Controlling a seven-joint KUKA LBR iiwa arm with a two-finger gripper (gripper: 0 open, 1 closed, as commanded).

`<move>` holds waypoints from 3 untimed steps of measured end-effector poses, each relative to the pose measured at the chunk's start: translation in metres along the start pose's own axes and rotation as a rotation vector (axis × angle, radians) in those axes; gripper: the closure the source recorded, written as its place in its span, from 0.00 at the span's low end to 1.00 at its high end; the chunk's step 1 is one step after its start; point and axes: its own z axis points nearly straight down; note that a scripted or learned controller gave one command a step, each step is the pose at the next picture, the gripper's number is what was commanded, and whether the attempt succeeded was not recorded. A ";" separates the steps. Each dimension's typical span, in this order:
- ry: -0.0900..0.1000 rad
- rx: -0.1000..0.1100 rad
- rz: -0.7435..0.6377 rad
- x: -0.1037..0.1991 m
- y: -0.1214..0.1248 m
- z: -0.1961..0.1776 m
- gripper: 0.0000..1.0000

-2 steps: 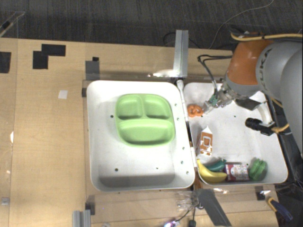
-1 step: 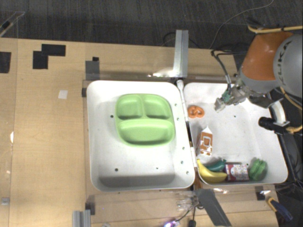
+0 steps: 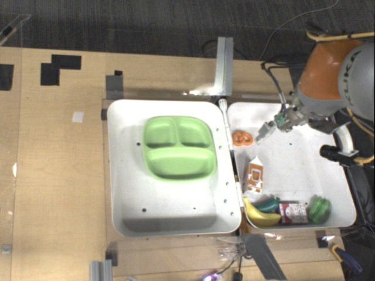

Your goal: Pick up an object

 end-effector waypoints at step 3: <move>-0.003 -0.003 0.300 0.004 -0.065 0.049 0.00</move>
